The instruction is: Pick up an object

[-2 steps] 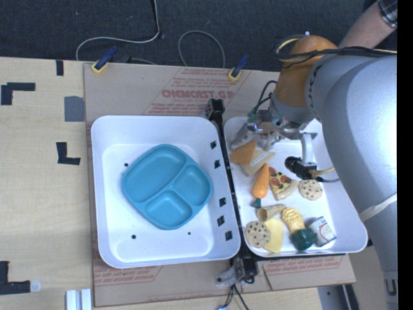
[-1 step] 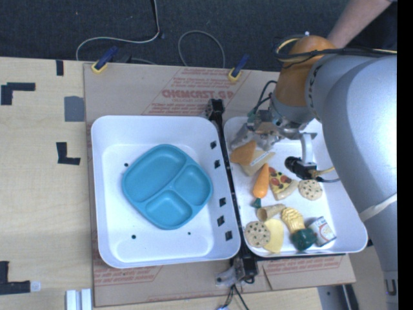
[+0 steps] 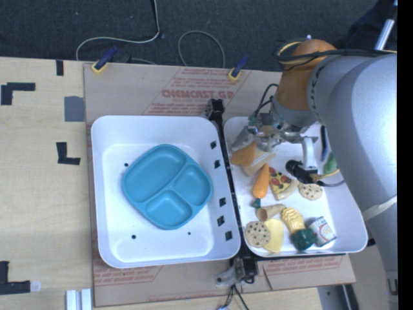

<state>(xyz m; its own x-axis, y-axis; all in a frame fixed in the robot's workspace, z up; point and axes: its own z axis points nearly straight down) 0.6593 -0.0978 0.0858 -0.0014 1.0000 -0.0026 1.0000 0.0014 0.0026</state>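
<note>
gripper (image 3: 258,136): finger state cannot tell | over right bin (image 3: 352,225) far edge | carrot (image 3: 261,181): just beside, toward centre

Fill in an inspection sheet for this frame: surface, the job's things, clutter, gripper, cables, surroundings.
Surface: brown board carrying two white bins side by side.
Job's things: right bin holds toy food: carrot, pizza slice, two cookies, corn, broccoli, a small can.
Clutter: left bin holds a blue divided tray.
Gripper: gripper low over the right bin's far end, by an orange-tan piece; finger state unclear.
Cables: a thin cable loops behind the board.
Surroundings: dark carpet beyond, two clamps on the board's far edge.
</note>
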